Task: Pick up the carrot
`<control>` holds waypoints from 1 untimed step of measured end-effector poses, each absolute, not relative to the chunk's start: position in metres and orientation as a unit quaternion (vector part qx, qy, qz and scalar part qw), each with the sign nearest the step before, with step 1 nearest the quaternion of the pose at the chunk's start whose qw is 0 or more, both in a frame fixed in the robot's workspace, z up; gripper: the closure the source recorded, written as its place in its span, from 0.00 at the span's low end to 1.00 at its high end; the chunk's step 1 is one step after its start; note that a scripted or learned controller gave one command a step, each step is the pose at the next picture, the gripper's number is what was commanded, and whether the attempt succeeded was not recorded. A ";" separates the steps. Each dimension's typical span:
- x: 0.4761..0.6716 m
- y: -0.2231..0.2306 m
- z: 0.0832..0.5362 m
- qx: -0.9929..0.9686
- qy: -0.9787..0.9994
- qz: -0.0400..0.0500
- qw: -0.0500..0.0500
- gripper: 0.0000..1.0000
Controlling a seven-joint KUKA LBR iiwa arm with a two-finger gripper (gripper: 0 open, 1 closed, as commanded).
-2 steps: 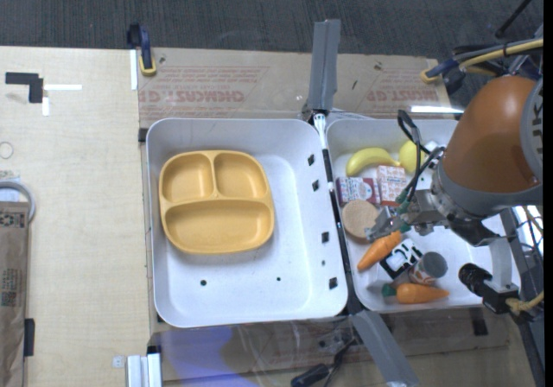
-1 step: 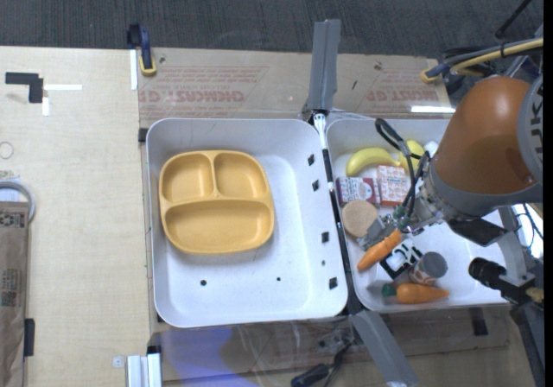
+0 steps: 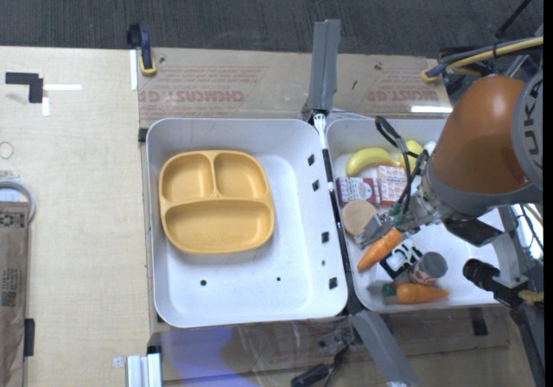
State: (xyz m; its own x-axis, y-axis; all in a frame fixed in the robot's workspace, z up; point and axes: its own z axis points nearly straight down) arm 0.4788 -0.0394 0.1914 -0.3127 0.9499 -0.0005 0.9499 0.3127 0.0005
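The gripper is clamped around the tilted carrot.

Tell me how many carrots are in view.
2, both in the right bin: one carrot at the claw, another carrot near the front wall. Others may be hidden under the arm.

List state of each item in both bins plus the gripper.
gripper: low over right bin, at upper end of a carrot; grip unclear
carrot: tilted, upper end at gripper
second carrot: lying flat, near front wall
banana: lying, back of bin
yellow divided plate: flat, upright, in left bin
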 end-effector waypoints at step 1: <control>0.493 -0.110 0.092 0.515 0.857 0.000 -0.001 0.00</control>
State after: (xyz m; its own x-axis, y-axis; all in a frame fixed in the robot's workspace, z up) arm 0.4933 -0.1103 0.0915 -0.4696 0.8829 0.0015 0.8829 0.4696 -0.0013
